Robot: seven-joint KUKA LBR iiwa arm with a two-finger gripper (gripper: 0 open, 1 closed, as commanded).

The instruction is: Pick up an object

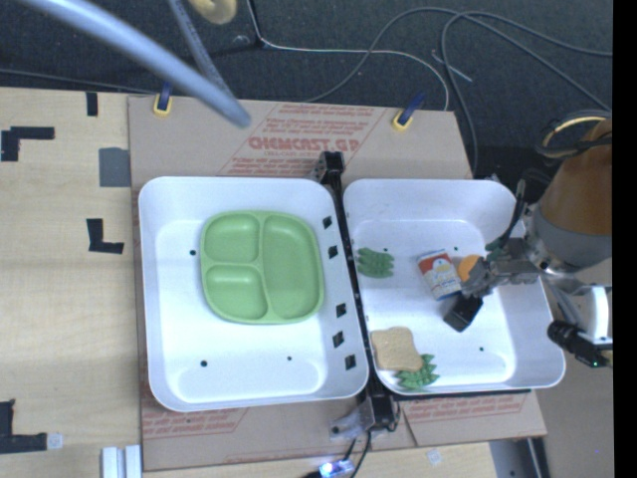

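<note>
The right bin (pixel 498 207) holds several small things. A green leafy piece (pixel 375 261) lies near its left wall. A small white packet with red and blue print (pixel 437 271) sits mid-bin, with a small orange piece (pixel 467 266) touching its right side. A tan slice of toast (pixel 395 348) and a second green leafy piece (pixel 417 373) lie at the front. My gripper (pixel 464 305) reaches in from the right and hangs low just right of and in front of the packet, its dark tip over bare bin floor.
The left bin (pixel 164 267) holds a green divided plate (pixel 262 267). A black divider with clips (pixel 343 267) runs between the bins. Cables lie across the dark surface behind. The arm's wrist and orange band (pixel 577 202) overhang the right bin's right rim.
</note>
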